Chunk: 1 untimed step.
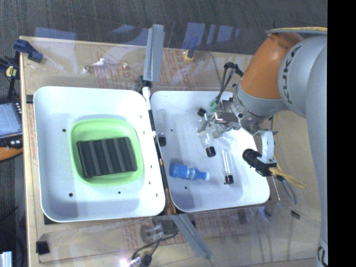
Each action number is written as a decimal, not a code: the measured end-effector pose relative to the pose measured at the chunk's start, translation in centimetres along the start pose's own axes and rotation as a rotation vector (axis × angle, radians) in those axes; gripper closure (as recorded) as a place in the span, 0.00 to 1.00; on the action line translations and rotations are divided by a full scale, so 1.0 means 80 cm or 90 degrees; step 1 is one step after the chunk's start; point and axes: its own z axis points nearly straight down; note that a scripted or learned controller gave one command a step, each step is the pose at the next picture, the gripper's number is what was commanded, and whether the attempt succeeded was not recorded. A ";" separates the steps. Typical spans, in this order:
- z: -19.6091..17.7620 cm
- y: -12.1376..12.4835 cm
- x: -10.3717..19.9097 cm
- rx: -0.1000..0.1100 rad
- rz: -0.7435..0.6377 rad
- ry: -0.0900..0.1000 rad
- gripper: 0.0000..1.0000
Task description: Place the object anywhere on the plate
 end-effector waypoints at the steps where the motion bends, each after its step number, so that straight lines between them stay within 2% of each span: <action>1: 0.000 0.000 0.000 0.000 0.000 0.000 0.00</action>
